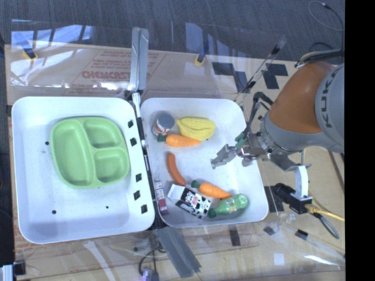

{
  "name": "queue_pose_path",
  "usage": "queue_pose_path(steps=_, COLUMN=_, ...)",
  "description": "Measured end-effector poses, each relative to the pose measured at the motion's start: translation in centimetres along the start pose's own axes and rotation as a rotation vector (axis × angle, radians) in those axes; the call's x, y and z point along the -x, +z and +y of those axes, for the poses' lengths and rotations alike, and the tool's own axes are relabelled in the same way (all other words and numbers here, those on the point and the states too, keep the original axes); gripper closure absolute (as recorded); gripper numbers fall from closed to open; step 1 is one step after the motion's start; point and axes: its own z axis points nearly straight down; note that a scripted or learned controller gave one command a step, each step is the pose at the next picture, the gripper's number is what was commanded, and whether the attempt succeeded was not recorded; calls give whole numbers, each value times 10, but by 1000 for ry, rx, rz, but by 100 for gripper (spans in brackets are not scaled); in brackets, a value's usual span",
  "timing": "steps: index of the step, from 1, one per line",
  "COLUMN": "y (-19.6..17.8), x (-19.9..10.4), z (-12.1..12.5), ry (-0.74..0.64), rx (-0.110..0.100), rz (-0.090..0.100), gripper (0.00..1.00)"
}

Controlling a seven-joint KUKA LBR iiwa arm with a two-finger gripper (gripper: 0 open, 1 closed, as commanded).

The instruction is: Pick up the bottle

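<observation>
The bottle is green and lies on its side near the front wall of the right bin. It touches a black-and-white patterned carton on its left and an orange carrot just behind it. My gripper hangs over the right-middle part of the same bin, behind the bottle and apart from it. Its fingers stand open with nothing between them.
The right bin also holds a yellow corn-like toy, a second carrot, a grey round toy, an orange sausage and a small dark item. A green divided plate lies in the left bin.
</observation>
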Motion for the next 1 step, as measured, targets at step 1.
queue_pose_path(steps=1, y=122, x=13, z=3, ry=150, rx=1, rz=0, gripper=0)
